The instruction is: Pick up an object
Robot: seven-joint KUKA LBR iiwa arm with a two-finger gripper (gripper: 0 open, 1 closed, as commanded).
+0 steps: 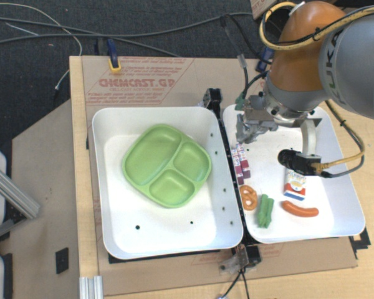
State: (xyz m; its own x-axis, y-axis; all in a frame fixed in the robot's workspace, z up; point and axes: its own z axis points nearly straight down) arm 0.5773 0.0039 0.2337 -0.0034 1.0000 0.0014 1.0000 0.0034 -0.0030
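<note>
1. Desk (81, 185): cardboard-covered top bearing two shallow white bins side by side.
2. Left bin (112, 229): holds one green divided plate (167, 165), three compartments, lying flat near the middle.
3. Right bin (343, 217): holds the small goods, gathered toward its near half.
4. Purple-and-white packet (240, 162): lies along the right bin's left wall, just below the pincer.
5. Pretzel (249, 197): lies just beyond the packet's near end.
6. Green piece (265, 210): elongated, beside the pretzel.
7. Sausage (300, 210): orange-red, near the bin's front, just under a small red, white and blue carton (295, 187).
8. Arm (305, 55): grey with orange band, reaches in from the right, over the right bin's far half.
9. Pincer (244, 136): hangs at the right bin's far-left corner, close above the packet's far end; whether it is spread or pressed together cannot be told, and nothing is seen pinched in it.
10. Step in hand, judged: approach to a pick, no object yet lifted.
11. Next move, judged: lower squarely onto the packet, clear of the bin wall, then close and lift.
</note>
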